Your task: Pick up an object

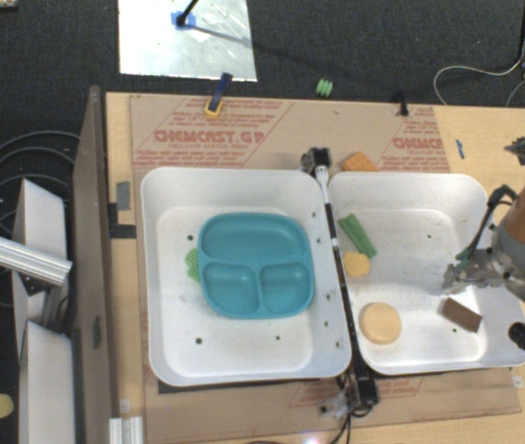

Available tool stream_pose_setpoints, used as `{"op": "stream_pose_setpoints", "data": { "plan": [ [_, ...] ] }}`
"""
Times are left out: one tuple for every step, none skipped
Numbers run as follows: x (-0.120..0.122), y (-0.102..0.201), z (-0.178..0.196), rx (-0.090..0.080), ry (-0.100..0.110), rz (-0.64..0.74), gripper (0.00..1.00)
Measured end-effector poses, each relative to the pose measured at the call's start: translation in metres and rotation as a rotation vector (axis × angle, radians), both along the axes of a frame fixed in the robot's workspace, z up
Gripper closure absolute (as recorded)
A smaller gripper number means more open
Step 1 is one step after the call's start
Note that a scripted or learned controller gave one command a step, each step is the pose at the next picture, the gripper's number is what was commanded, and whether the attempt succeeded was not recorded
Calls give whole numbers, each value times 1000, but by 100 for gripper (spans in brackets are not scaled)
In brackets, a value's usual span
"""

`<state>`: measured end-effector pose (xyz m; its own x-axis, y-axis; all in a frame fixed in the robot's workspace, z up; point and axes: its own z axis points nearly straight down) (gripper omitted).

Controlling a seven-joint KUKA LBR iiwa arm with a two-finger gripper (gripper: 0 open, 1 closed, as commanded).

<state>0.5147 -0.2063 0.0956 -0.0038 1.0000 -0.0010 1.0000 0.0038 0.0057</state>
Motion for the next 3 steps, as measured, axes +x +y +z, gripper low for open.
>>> {"op": "stream_pose_setpoints", "data": {
  "plan": [
    [-1, -1, 96, -3, -4, 0, 100],
    [93, 1, 140, -4, -9, 5, 100],
    [89, 0, 136, -1, 2, 1, 0]
  ]
}}
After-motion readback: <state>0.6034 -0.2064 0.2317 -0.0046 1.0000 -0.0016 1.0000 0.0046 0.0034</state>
